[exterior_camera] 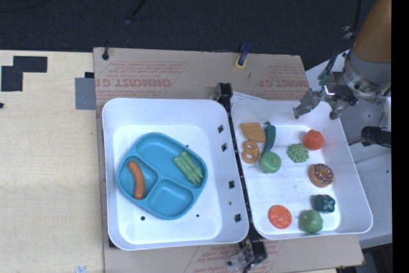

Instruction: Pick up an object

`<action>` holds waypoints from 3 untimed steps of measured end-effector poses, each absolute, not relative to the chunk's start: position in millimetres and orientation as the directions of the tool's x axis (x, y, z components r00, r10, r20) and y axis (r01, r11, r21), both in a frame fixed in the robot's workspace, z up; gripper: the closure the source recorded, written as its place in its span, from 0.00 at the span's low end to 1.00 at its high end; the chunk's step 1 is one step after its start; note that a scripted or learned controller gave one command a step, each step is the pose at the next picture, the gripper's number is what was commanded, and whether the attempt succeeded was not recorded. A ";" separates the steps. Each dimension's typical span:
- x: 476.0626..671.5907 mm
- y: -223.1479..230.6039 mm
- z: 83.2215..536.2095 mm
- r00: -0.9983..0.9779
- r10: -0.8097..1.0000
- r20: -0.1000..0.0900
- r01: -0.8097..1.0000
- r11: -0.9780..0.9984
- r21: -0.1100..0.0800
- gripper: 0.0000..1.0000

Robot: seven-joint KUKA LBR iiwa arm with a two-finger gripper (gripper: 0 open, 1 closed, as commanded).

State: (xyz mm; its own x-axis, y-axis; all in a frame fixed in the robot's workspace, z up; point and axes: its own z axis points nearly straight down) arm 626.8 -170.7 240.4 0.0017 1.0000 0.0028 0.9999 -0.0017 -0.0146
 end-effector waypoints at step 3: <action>633.9 -168.2 133.4 0.000 1.000 0.001 1.000 0.000 -0.004 0.00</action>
State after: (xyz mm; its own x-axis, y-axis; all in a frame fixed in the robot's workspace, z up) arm 633.9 -168.2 133.4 -0.0004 1.0000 0.0009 1.0000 0.0004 -0.0041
